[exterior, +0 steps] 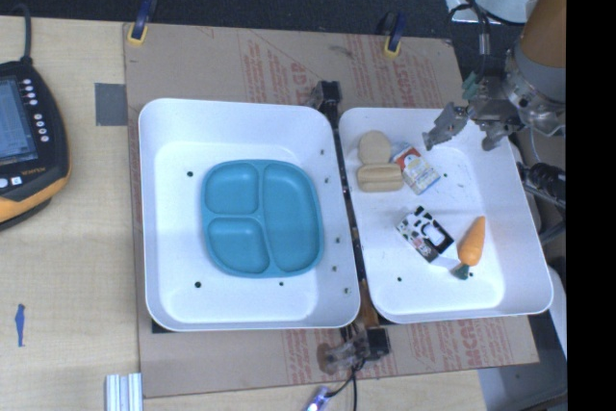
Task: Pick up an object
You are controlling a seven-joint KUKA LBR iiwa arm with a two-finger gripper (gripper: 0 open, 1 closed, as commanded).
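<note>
At the upper right of the frame the fingers (469, 127) hang spread wide with nothing between them, above the right bin (520, 236) near the small carton (418, 170), which crowds the tan blocks (377, 163), so a descent could nudge rather than grip.

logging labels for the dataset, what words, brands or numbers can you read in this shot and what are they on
Nothing here can be read for certain.
Cardboard sheet under the bins: rows of red print, too blurred to read.
Small carton in the right bin: red and white print, too small to read.
Black and white packet: a pattern, no letters I can make out.
Handheld controller at the left: lit screen and buttons, illegible.
</note>
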